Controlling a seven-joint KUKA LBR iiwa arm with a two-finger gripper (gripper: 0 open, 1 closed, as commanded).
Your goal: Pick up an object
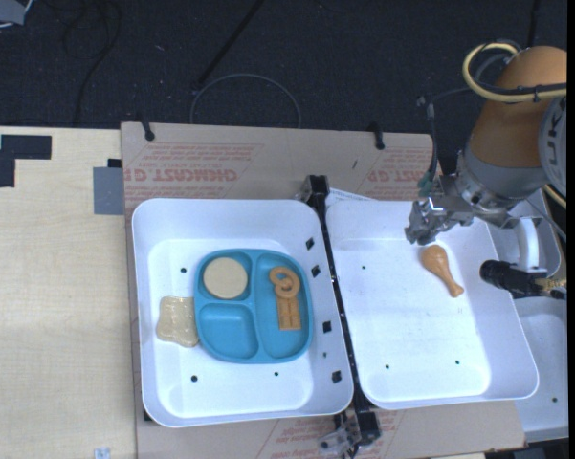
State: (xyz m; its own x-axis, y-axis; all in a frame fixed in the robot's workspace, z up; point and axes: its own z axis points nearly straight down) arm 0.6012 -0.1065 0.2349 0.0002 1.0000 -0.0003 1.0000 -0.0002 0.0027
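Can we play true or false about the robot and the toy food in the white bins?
1. The blue tray sits in the left bin. True.
2. The drumstick lies on the tray. False: it lies in the right bin.
3. The claw hangs over the right bin. True.
4. A round cookie is on the tray. True.
5. The pale piece lies in the right bin. False: it is beside the tray, left bin.

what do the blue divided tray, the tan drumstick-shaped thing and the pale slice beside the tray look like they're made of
The blue divided tray looks like moulded plastic: uniform colour, smooth rounded compartments. The tan drumstick-shaped toy is probably plastic or rubber, with an even, slightly glossy surface. The pale bread-like slice looks matt, maybe soft foam or rubber; the view is too coarse to tell.
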